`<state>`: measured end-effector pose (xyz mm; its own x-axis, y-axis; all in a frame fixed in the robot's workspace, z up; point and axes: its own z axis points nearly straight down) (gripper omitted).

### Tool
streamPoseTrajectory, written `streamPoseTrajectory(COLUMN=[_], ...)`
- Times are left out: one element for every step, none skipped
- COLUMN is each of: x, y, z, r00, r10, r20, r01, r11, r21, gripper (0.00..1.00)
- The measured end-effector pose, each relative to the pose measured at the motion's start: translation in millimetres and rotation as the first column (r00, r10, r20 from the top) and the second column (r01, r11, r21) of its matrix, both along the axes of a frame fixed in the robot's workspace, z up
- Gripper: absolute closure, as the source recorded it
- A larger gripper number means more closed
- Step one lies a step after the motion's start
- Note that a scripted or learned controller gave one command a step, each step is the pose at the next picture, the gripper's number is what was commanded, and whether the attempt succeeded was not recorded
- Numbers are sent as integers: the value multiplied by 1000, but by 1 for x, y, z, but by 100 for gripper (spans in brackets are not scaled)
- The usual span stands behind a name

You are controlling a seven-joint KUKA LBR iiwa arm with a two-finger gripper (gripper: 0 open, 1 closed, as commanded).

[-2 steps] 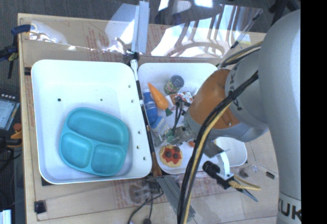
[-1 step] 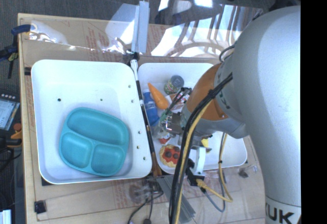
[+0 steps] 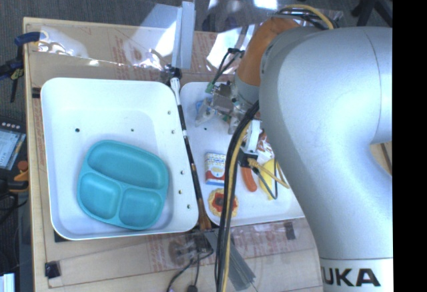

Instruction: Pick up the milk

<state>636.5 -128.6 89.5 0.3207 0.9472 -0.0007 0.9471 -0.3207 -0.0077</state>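
Arm (image 3: 333, 144): grey, bulky, seen filling the right half of the frame, with an orange band (image 3: 257, 51) above the wrist, upper centre.
Claw (image 3: 217, 111): seen low over the upper left part of the right bin; whether it is apart or together cannot be told, as the wrist and cables hide it.
Milk (image 3: 215, 169): taken to be the small carton with a red and white label, lying flat in the right bin near its left wall, below the claw and apart from it; the label is too small to be read.
Round item (image 3: 222, 203): orange and yellow, lying just below the carton, in the lower left of the right bin.
Orange stick (image 3: 248, 179): lying right of the carton, beside some yellow pieces (image 3: 273, 177), partly hidden by the arm.
Right bin (image 3: 267, 217): white, largely covered by the arm.
Left bin (image 3: 100, 104): white, in the left half of the frame.
Tray (image 3: 123, 184): teal, with three compartments, resting in the lower part of the left bin.
Black cable (image 3: 227, 217): running down from the wrist across the right bin to the lower edge.
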Motion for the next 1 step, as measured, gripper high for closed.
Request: streamPoseTrajectory(x=[-98], y=[21], z=[4], r00=[985], r10=[171], r20=[3], r01=[-171], r11=[985], r21=[-3], gripper=[0])
